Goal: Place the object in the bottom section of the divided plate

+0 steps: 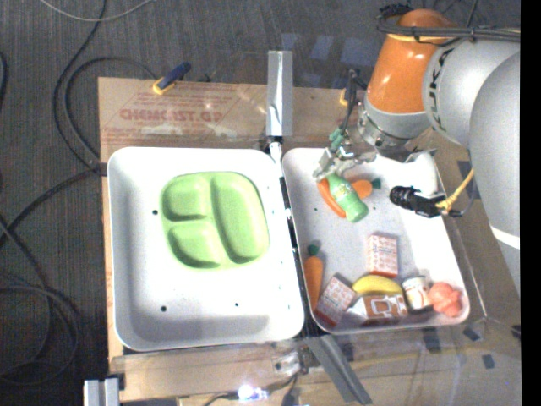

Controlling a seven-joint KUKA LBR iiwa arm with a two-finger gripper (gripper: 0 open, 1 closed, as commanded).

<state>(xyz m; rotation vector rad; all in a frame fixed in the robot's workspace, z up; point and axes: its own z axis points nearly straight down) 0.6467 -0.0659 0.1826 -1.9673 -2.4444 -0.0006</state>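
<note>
Green and bare, the divided plastic plate [215, 220] sits in the left white bin [127, 311], so nothing is placed yet. Over in the right white bin [439, 227], the gripper [340, 161] is down at a green bottle with an orange end [345, 197]; I cannot tell its grip. Lifting, carrying and placing all remain, I'd say.

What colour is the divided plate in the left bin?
Light green divided plate, clearest in the camera view.
</note>
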